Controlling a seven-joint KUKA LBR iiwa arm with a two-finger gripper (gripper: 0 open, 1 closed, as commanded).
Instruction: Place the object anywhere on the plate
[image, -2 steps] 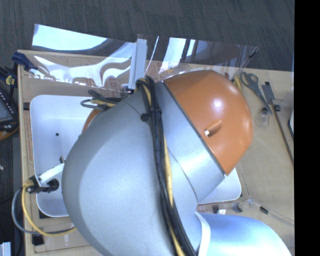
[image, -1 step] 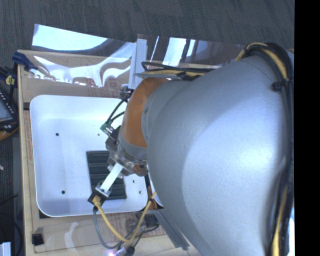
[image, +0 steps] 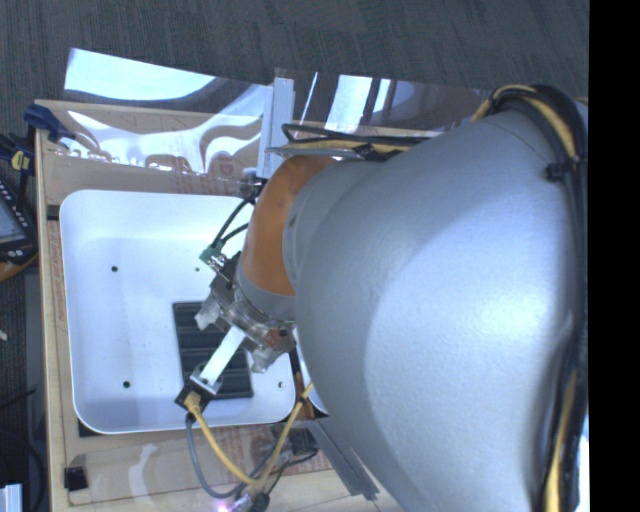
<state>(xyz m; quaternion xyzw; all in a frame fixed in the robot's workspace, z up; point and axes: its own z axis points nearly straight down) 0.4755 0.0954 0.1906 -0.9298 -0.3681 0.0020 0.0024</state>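
The dark ribbed slab (image: 192, 340) is lying flat on the floor of the left white bin (image: 110, 300), toward the corner at the view's lower right, its long axis running roughly from the view's top to its bottom; I am judging it to be the task's thing, though whether as object or plate I cannot tell; the gripper (image: 240, 330) is hanging over the slab's right half, so the slab is lying below and slightly leftward of it; whether the gripper is apart, together or clamped on anything I cannot tell, the wrist covering it; the grey arm (image: 430, 300) is looming across the view's right.
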